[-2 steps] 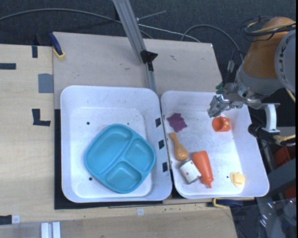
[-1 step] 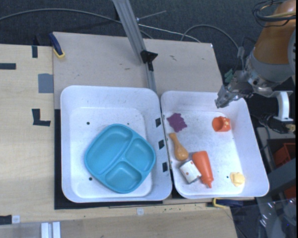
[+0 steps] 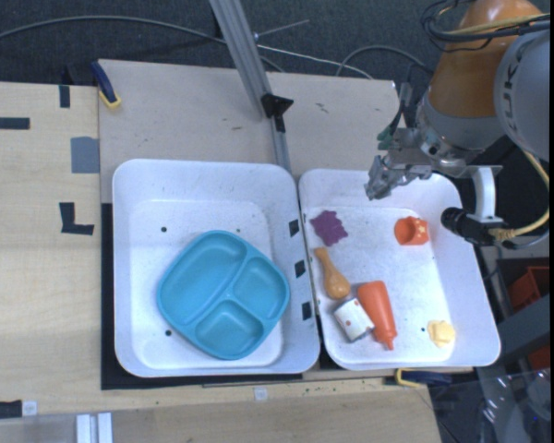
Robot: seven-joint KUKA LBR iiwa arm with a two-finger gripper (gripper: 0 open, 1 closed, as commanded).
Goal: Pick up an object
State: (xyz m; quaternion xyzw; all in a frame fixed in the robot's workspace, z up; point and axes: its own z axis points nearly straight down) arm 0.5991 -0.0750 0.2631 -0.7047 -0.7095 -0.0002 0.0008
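Note:
My gripper [image 3: 380,185] hangs over the far edge of the right bin [image 3: 462,284], above its back rim. Nothing shows between its fingers. Below it in the right bin lie a purple piece [image 3: 328,226], a small orange cup-like object [image 3: 410,231], a tan drumstick-shaped toy [image 3: 331,275], an orange carrot [image 3: 379,310], a small white block [image 3: 353,319] and a yellow piece [image 3: 440,332]. The purple piece is the closest, down and to the left of the gripper.
The left bin [image 3: 138,247] holds a blue divided plate [image 3: 223,293]. A grey metal pole [image 3: 249,53] slants across the bench behind the bins. Cables trail over the dark floor at the back.

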